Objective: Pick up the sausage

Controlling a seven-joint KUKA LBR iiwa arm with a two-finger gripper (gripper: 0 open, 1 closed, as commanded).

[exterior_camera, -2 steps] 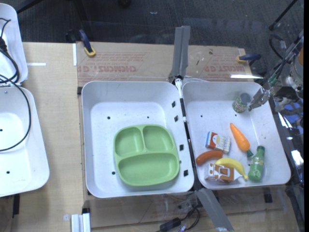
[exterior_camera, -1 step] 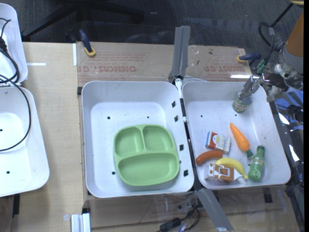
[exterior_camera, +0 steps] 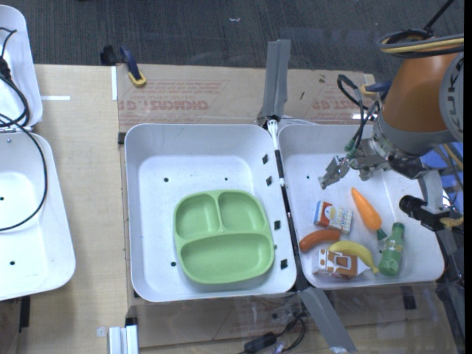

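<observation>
A dark carpeted floor is showing behind a wooden bench (exterior_camera: 81,102), and a sheet of brown cardboard (exterior_camera: 192,98) is lying under the two white bins. At the far left a white tub (exterior_camera: 29,271) is sitting with a black cable (exterior_camera: 33,161) looping across it, and a small blue and yellow clamp (exterior_camera: 131,68) is resting near the bench's back edge. The left bin (exterior_camera: 147,161) is holding a green divided plate (exterior_camera: 221,236), lying flat toward the front. A grey upright bracket (exterior_camera: 277,80) is standing where the two bins meet. In the right bin (exterior_camera: 302,161) the sausage (exterior_camera: 318,239) is lying on the floor of the bin near the front left, just below a small juice carton (exterior_camera: 332,216) and just above a second carton (exterior_camera: 333,264). A banana (exterior_camera: 358,254) is curving beside it, a carrot (exterior_camera: 366,209) is lying at a slant further right, and a green bottle (exterior_camera: 391,249) is lying near the right wall. The gripper (exterior_camera: 332,172) is hovering over the back of the right bin, well apart from the sausage, its jaws spread apart and holding nothing, while the grey and orange arm (exterior_camera: 424,94) is reaching in from the right.
</observation>
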